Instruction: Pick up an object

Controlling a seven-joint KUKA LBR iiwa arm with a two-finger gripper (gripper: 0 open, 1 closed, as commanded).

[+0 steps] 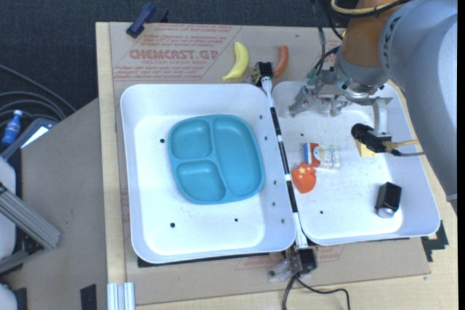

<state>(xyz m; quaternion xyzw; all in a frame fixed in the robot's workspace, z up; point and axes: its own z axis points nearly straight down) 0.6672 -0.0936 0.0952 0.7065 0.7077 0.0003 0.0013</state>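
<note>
1. At the far left corner of the printed cardboard sheet point(174, 54), a small blue object point(140, 20) is seen lying at a slant.
2. The left bin point(131, 156) is occupied by a blue divided plate point(216, 158) with three compartments, set flat near its middle.
3. Beyond the bins, on the cardboard sheet, a yellow banana point(236, 62) is laid, and just to its right an orange-red sausage-shaped piece point(280, 60).
4. In the right bin point(349, 229), close to the rim shared with the left bin, an orange-red rounded piece point(304, 178) is found, with a small red-and-clear packet point(322, 156) just beside it on the far side.
5. The gripper point(320, 102) is held over the far part of the right bin, beyond the packet. Whether it is spread or pressed together cannot be told.
6. A black block point(387, 199) is placed near the right bin's near right corner, well apart from the other pieces.
</note>
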